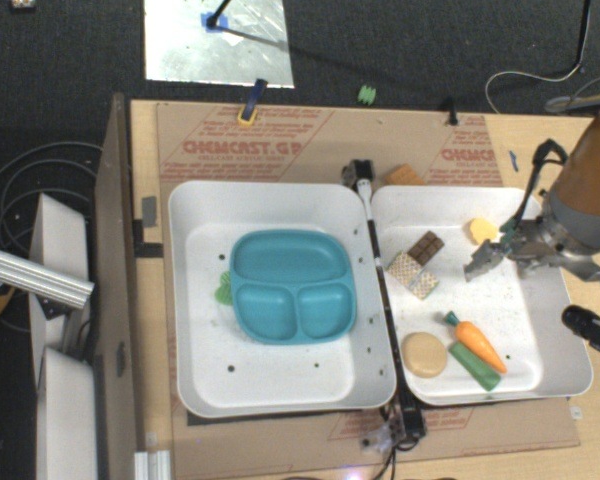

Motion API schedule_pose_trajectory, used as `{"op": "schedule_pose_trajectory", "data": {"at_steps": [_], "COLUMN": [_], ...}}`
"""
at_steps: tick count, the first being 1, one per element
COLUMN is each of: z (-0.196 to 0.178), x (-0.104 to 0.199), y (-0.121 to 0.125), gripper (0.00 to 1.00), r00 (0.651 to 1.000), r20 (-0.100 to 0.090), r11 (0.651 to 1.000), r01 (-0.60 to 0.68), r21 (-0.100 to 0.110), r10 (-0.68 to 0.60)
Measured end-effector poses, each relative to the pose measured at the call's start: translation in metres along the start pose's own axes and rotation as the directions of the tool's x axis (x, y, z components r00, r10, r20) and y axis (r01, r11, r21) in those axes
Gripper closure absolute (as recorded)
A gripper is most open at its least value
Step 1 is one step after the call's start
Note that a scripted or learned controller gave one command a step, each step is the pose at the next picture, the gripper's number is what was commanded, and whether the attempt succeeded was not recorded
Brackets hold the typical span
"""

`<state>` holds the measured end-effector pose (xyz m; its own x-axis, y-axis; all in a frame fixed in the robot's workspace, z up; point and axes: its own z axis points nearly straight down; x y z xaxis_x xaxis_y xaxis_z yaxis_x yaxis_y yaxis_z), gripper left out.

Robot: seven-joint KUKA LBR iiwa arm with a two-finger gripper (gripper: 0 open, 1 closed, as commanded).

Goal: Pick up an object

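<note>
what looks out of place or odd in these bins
A small green object is wedged partly under the left edge of the blue divided plate in the left bin. An orange piece lies outside the bins, behind the right bin.

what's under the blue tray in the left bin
A bit of something green pokes out from under the blue tray's left edge, lying on the left bin's floor. The tray covers most of it, so what it is cannot be told.

Matt plastic blue tray (pixel 292 286); smooth white bins (pixel 270 388).
</note>
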<state>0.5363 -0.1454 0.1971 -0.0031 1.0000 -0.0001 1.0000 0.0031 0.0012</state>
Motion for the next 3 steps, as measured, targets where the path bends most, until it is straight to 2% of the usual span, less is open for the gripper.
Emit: {"op": "schedule_pose_trajectory", "data": {"at_steps": [1,2,3], "z": [0.114,0.099,0.007], "x": [0.014,0.013,0.082], "y": [-0.047,-0.043,0.003], "gripper": [0.00,1.00,1.00], "r00": [1.000,1.000,1.000], "r20": [-0.003,0.000,-0.001], "r11": [1.000,1.000,1.000], "r01": [-0.004,-0.002,0.009], "r21": [0.009,-0.002,-0.011], "r10": [0.004,0.002,-0.009]}}
